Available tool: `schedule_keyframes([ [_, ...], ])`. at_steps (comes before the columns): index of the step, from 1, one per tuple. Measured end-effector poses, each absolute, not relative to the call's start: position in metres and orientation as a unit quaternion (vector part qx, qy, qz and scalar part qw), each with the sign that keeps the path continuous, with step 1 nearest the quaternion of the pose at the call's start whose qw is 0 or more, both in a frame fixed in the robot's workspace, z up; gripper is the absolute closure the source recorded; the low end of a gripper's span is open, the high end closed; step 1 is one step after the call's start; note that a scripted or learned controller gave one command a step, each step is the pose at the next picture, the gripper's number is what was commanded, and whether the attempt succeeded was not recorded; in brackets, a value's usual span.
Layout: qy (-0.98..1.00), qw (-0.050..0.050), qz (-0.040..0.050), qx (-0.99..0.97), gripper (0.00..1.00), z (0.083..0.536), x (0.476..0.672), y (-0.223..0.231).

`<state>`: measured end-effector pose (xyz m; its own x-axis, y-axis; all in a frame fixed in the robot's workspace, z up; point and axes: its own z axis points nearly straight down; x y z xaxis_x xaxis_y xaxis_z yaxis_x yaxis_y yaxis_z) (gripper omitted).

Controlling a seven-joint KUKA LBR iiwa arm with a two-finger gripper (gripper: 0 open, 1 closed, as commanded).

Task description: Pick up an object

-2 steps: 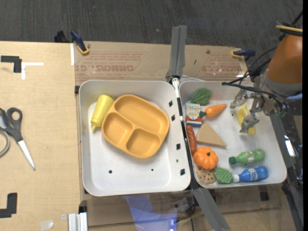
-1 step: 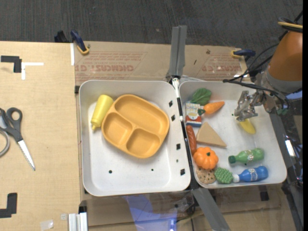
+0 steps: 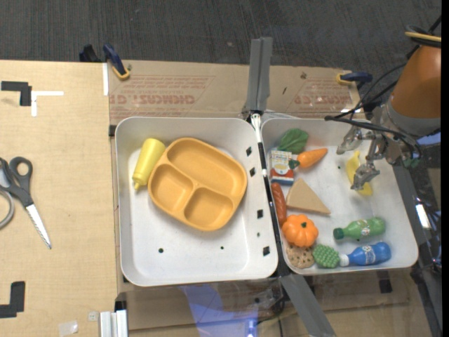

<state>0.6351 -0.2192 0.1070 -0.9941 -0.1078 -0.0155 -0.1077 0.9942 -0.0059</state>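
Where fingers (image 3: 363,177) hover: yellow toy (image 3: 353,168).

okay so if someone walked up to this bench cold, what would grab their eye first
Probably the big orange divided tray tilted across the left bin, with a yellow bottle against its upper-left edge. Then the crowded right bin of toy food, where the gripper hangs over a small yellow piece.

A dark grey carpet floor (image 3: 175,12) runs along the far side, well beyond the claw. A pale wooden bench top (image 3: 56,209) spreads far to the claw's left, with scissors (image 3: 24,199) lying on it, black tape marks (image 3: 15,90) and a brown cardboard sheet (image 3: 182,93).
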Motion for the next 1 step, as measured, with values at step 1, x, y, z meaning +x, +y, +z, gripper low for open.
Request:
schedule_keyframes([
  [1,1.0,0.004,-0.0006,-0.023,0.0,0.0951,0.631,-0.2207],
])
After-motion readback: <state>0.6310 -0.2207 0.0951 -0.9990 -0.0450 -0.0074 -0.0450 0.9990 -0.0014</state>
